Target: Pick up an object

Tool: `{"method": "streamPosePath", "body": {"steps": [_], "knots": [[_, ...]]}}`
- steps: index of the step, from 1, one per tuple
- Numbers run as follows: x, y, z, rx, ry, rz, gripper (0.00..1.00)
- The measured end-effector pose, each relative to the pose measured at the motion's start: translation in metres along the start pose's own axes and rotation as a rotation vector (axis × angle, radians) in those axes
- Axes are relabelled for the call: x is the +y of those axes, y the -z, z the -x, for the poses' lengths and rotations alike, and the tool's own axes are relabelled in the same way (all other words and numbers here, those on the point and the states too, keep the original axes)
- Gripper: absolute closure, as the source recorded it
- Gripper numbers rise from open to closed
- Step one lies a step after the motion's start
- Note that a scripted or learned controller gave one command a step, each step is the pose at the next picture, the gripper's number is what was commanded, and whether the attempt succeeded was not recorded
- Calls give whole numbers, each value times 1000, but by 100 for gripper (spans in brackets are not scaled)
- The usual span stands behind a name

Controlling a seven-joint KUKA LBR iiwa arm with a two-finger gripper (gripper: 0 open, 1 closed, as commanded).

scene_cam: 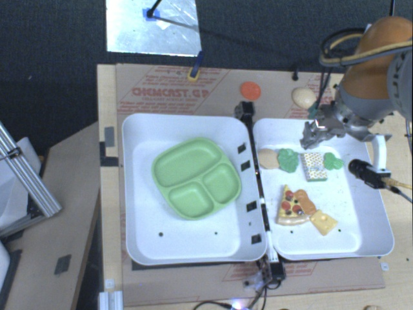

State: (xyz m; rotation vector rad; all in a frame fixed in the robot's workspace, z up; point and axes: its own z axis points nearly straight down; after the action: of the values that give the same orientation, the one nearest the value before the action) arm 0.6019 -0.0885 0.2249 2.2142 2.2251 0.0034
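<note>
I see the grey two-finger gripper (pixel 314 136) hovering at the right bin's (pixel 374 237) twelve o'clock, just above a small speckled rectangular block (pixel 314 166); whether it's parted or closed, I cannot tell. A green broccoli piece (pixel 288 159) lies at the block's nine o'clock.

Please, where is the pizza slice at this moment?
In the camera view the pizza slice lies in the right bin, toward its near edge, with the yellow cheese wedge just to its right and the small patterned block above it.
</note>
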Motion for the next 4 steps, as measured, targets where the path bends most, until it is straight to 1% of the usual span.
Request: {"method": "streamPosePath", "body": {"steps": [1, 2, 3, 4], "knots": [[32, 8, -39, 1, 4, 2, 100], [62, 5, -79, 1, 4, 1, 100], [63, 2, -109, 1, 3, -1, 100], [62, -10, -92, -1, -5, -1, 100]]}}
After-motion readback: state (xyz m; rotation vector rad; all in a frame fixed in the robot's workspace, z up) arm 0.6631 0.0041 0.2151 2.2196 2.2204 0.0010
